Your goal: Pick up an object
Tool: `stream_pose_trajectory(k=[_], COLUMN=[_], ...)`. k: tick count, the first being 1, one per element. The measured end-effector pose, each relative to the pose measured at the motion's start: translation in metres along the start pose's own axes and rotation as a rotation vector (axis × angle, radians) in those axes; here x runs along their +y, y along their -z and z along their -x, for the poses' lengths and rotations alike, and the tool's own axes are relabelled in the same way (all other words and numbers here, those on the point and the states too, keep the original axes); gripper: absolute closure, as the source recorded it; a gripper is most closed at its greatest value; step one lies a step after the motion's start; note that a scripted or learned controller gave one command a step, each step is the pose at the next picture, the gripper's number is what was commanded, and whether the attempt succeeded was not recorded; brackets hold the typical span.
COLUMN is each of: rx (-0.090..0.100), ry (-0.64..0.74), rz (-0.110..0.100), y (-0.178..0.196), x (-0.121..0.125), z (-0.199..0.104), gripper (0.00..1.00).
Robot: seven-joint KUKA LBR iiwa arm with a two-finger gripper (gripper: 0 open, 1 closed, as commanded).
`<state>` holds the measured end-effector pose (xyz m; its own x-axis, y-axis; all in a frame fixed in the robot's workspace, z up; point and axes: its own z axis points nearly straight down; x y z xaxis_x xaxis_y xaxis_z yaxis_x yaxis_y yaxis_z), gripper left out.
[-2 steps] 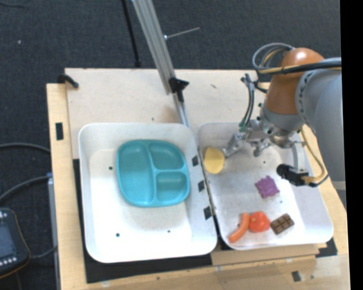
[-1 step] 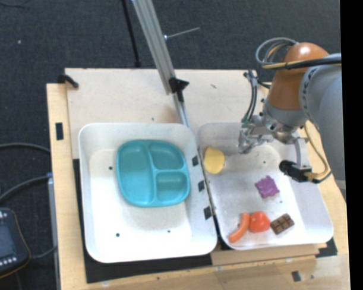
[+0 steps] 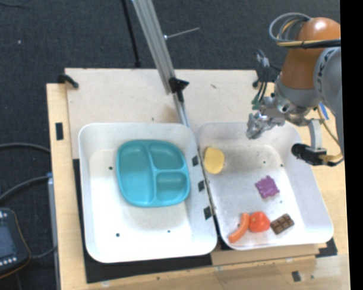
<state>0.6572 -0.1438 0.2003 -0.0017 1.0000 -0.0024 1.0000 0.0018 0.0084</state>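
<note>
1. Hung over the far edge of the right bin (image 3: 302, 185), with the grey arm (image 3: 306, 65) and its orange band behind: jaws (image 3: 254, 132) pointed down, nothing seen between them.
2. Could not tell whether set wide or narrow; too small and blurred at the tips.
3. Lay nearest, to the near-left of the jaws, by the right bin's left wall: a yellow rounded object (image 3: 214, 160).
4. Sat nearer the camera than the jaws, about mid-bin and well apart from them: a purple block (image 3: 267, 186).
5. Clustered at the near rim, farthest from the jaws: an orange curved piece (image 3: 240, 228) touching a red-orange lump (image 3: 258, 222), with a brown chocolate-like bar (image 3: 282, 223) just beside.
6. Rested well left of the jaws, on the same desk (image 3: 120, 96): the left bin (image 3: 101, 233) bearing a teal divided plate (image 3: 153, 173).
</note>
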Motion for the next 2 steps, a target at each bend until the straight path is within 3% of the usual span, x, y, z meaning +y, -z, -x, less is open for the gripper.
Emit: stream_pose_trajectory(k=[1, 2], rx=[0.0, 0.001], ry=[0.001, 0.002], rz=[0.001, -0.004], y=[0.066, 0.089], x=[0.0, 0.001], z=[0.001, 0.002], gripper=[1.0, 1.0])
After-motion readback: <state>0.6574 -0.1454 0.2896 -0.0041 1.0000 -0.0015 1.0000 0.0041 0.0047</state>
